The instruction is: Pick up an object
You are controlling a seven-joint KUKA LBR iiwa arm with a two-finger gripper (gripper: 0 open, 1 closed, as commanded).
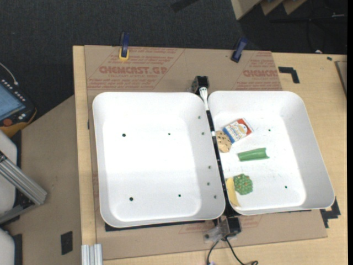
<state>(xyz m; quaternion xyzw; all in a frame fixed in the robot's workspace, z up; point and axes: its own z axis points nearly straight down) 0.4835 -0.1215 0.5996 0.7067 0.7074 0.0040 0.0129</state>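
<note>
Whether the gripper is open or shut, I cannot tell. Two white bins sit side by side on a big sheet of brown cardboard (pixel 165 65) with red letters printed on it. All the things to pick up are in the right bin (pixel 289 126), and they keep to its left half, close to the edge where the two bins meet. A small packet (pixel 238 130) in red, white and blue lies tilted, nearer the far edge than the others. A round cookie (pixel 223 141) with dark spots lies just beside the packet, right up against the left edge of the bin. A short green stick (pixel 253 154) lies flat toward the middle of the bin, apart from the cookie. Down near the front left corner there is a bumpy green piece (pixel 243 184) that looks like a little bush, and it touches a pale yellow piece (pixel 231 195) that hugs the left edge. The left bin (pixel 149 164) is white with a few small dark dots on its floor. A black clip (pixel 199 84) sits at the far end of the line where the bins meet, and another black clip (pixel 229 225) sits at the near end with a thin wire trailing from it. Two blue clamps (pixel 124 44) (pixel 239 48) pinch the far edge of the cardboard. Off to the left, past the bench, a small blue screen (pixel 7 105) glows.
</note>
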